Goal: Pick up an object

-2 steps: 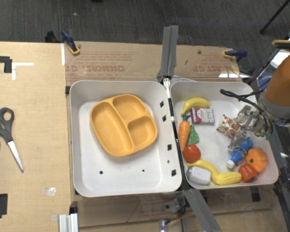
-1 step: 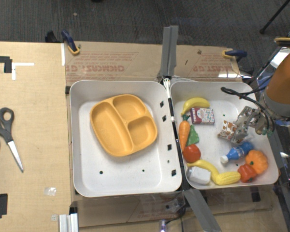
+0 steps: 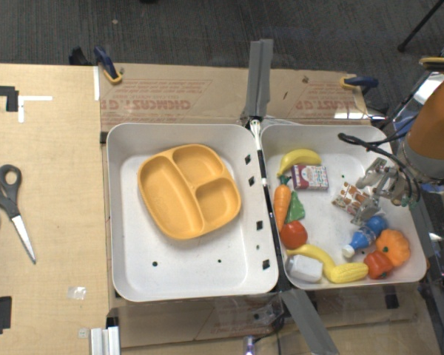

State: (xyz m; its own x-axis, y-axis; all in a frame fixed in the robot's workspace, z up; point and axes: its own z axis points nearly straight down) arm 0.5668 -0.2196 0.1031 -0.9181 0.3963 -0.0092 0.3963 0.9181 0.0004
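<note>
1. Lowest in my frame, at the right bin's [image 3: 418, 276] bottom edge: corn [image 3: 345, 273], a white block [image 3: 305, 270], a red pepper [image 3: 378, 263].
2. Above them I see a pumpkin [image 3: 394, 245], a blue bottle [image 3: 365, 237], a tomato [image 3: 294, 234].
3. Mid-right, the gripper [image 3: 373, 186] hangs over a brown packet [image 3: 350, 196]; I cannot tell its finger state.
4. A carrot [image 3: 281, 204], red box [image 3: 310, 177] and banana [image 3: 299, 158] sit higher.
5. The left bin [image 3: 118, 220] holds a yellow plate [image 3: 189, 191].
</note>
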